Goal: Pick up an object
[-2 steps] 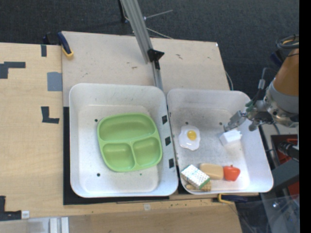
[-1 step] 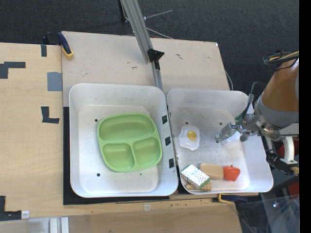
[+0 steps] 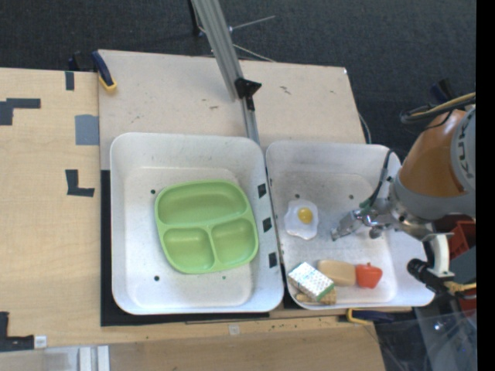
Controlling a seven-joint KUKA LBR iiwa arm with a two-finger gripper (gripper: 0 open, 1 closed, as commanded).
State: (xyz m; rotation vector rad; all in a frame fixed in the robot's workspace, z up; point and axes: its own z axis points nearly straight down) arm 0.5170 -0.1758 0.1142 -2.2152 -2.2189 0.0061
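Broadly, the pale wooden worktop (image 3: pixel 46 207) bears two shallow white plastic bins; the left bin (image 3: pixel 124 230) holds a smooth green three-compartment plate (image 3: pixel 206 226). Over the right bin (image 3: pixel 325 161), the metal tool (image 3: pixel 346 228) hangs just right of a glossy fried egg (image 3: pixel 302 219).

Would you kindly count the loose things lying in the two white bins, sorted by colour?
Green: 1, the divided plate in the left bin
White and yellow: 1, the toy fried egg
Green and white: 1, the patterned block
Tan: 1, the wedge
Red: 1, the small toy
Total: 5
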